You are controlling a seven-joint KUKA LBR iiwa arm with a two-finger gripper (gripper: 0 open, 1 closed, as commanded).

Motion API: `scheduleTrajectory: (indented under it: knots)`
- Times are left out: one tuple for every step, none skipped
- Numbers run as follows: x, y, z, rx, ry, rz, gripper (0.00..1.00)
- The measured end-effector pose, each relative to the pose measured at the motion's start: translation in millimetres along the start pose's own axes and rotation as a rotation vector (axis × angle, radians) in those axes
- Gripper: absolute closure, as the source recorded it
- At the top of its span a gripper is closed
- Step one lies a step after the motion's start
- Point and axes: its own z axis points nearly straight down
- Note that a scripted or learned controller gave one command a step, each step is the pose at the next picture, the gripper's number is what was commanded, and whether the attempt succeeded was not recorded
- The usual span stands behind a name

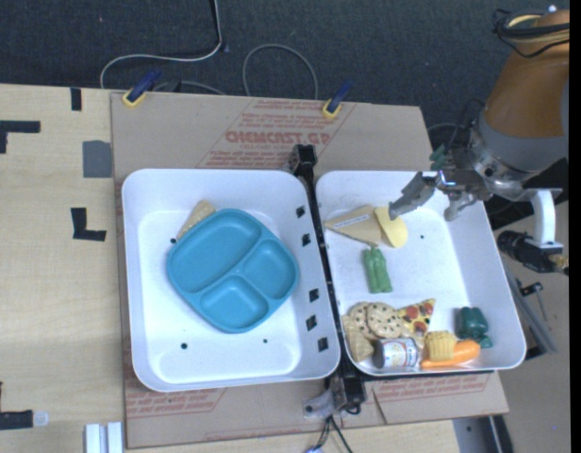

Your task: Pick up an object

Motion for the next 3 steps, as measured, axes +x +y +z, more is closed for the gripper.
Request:
scheduleTrajectory:
  knots:
    - [18.0,-2.8,96.9,0.009,0.001,0.001,0.00]
    - [11.6,13.8,194.7,-0.003,-0.003,-0.001,0.00]
    - [10.9,15.2,177.9,-0.007,-0.003,0.000,1.00]
